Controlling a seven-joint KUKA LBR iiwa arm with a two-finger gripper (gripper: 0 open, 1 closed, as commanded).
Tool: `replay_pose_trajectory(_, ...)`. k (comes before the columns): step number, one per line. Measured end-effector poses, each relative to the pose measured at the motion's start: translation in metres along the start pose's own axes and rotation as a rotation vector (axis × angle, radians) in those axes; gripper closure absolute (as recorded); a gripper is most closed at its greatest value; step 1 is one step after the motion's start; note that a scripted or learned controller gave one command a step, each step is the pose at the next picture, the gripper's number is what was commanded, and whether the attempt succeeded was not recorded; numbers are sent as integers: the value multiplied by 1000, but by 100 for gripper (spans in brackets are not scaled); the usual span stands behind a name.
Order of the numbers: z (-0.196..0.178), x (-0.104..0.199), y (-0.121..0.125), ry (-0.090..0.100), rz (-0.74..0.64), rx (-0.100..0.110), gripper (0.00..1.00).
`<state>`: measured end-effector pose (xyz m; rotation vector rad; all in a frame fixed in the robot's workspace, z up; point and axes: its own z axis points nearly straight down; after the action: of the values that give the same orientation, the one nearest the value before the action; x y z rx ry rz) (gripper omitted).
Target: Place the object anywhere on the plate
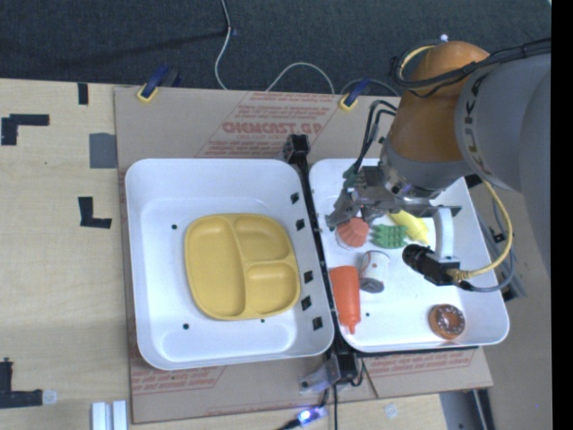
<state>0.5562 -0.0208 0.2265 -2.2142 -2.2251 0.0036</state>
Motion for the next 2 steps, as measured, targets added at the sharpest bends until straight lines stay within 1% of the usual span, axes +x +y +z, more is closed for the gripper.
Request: replay_pose_trajectory(2,19,95,18,-1,1,-1,100)
